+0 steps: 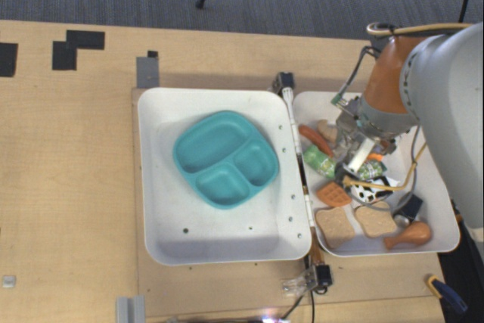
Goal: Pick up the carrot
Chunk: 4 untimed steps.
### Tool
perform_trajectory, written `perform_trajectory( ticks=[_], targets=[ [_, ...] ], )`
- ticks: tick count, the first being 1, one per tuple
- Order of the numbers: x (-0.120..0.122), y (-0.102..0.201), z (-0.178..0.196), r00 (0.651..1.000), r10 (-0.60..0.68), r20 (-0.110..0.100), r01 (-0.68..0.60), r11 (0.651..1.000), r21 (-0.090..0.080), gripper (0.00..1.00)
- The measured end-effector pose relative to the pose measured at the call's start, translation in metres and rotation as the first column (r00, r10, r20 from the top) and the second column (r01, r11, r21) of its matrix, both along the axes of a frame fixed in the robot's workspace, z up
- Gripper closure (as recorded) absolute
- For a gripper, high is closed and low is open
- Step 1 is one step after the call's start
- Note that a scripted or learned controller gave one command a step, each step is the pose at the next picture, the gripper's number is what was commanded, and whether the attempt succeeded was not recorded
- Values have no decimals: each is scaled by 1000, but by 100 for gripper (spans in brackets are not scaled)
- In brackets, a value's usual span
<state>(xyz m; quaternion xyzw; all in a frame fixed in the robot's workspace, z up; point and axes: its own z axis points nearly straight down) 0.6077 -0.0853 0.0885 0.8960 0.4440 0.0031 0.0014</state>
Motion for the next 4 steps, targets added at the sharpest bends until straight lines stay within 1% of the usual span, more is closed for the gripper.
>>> perform_trajectory(
  ticks=[1,2,3,4],
  targets=[
    [0,0,-1,1000,-2,-1,2,1000,0,0],
    [24,-71,-3,999,51,-6,-51,999,-3,0],
    [27,-66,9,998,59,-1,-59,998,0,100],
    [19,-64,98,986,-167,1,167,986,1,100]
  ],
)
